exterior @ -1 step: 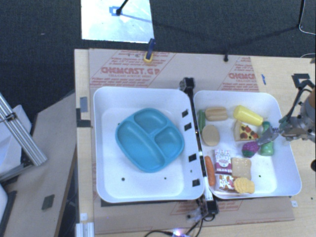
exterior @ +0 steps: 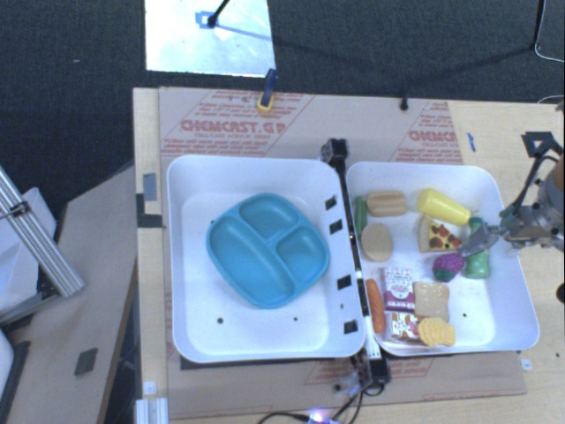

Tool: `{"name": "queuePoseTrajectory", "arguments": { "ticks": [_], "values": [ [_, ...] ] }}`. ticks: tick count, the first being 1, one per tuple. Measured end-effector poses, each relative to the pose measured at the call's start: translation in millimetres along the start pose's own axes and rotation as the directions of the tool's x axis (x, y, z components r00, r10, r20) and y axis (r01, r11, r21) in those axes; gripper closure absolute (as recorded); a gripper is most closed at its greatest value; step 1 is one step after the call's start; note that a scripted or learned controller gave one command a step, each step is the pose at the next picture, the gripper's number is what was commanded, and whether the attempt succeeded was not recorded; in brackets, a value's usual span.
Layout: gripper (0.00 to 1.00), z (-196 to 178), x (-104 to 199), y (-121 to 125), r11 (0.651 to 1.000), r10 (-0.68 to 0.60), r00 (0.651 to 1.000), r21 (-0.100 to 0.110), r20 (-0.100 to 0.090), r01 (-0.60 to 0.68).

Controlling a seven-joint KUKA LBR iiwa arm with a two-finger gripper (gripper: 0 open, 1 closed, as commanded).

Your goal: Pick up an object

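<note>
The right bin (exterior: 508, 321) holds several toy foods. My gripper (exterior: 478, 245) reaches in from the right and hangs low over the bin's right side. It is just above a green piece (exterior: 478, 266) and next to a purple piece (exterior: 448, 266). A pizza slice (exterior: 439, 236) lies just left of the gripper and a yellow piece (exterior: 443, 207) lies behind it. Nothing shows as lifted off the bin floor.
The left bin (exterior: 199, 329) holds a blue divided plate (exterior: 267, 250). Also in the right bin are a tan roll (exterior: 387, 203), a green stick (exterior: 361, 215), a beige disc (exterior: 377, 242), an orange stick (exterior: 375, 306), two red-white packets (exterior: 399, 285), toast (exterior: 431, 299) and a yellow cracker (exterior: 436, 331).
</note>
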State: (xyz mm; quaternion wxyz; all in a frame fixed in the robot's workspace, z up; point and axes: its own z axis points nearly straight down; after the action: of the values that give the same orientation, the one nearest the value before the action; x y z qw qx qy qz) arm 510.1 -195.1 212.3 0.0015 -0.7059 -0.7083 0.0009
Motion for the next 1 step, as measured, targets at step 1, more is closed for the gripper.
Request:
{"name": "queuePoseTrajectory", "arguments": {
  "ticks": [1],
  "values": [
    [0.0, 48.0, 4.0, -6.3, 1.0, 0.001, 1.0, 0.003, -0.002, -0.001]
  ]
}}
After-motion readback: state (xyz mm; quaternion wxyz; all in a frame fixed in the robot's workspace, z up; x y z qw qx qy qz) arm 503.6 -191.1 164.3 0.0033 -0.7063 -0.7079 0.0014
